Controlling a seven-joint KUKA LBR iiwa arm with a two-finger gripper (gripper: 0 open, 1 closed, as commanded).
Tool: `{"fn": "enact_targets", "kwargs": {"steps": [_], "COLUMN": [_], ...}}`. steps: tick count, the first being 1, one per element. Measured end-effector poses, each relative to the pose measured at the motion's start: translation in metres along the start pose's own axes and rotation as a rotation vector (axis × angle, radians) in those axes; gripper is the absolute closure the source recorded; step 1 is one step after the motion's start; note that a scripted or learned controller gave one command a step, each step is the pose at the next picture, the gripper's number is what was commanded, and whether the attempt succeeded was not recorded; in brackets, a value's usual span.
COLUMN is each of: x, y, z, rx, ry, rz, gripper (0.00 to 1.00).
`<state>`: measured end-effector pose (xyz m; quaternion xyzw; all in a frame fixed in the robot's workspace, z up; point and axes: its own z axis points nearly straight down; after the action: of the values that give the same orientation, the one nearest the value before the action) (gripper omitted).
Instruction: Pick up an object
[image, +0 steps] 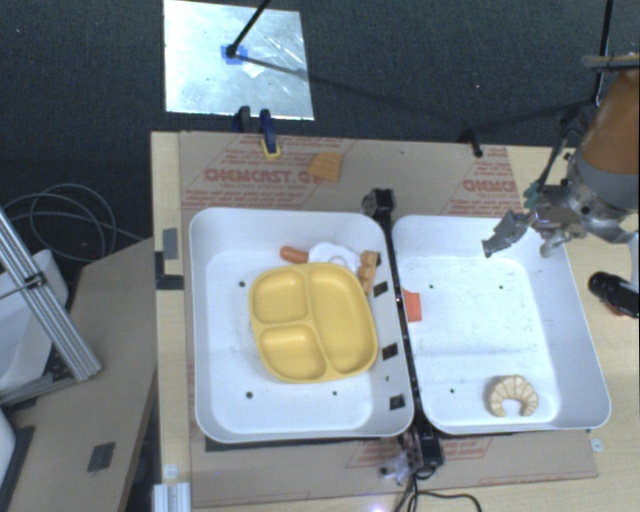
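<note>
From my seat I see the arm (610, 140) reaching in at the upper right, its orange band just above the wrist; the gripper (527, 236) hangs over the far edge of the right bin (560, 330), its two fingers spread apart with nothing between them; one fingertip (497, 244) points down toward the bin's far left part, the other sits nearer the bin's right wall. In that same bin I can see a croissant (513, 396) lying at the near right corner, well apart from the gripper; a small orange piece (411, 306) rests against the bin's left wall. In the left bin (225, 330) a yellow divided plate (310, 322) lies roughly in the middle; behind it, toward the far wall, I make out a small orange sausage-like thing (294, 255), a white object (333, 256) and a tan piece (369, 266) just beside the plate's far corner.
</note>
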<state>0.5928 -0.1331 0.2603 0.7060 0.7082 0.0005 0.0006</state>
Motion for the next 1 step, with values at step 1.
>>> {"fn": "enact_targets", "kwargs": {"steps": [1], "x": [-0.0164], "y": [-0.0655], "z": [-0.0276], "rx": [0.001], "ry": [0.001], "rz": [0.005], "gripper": [0.00]}}
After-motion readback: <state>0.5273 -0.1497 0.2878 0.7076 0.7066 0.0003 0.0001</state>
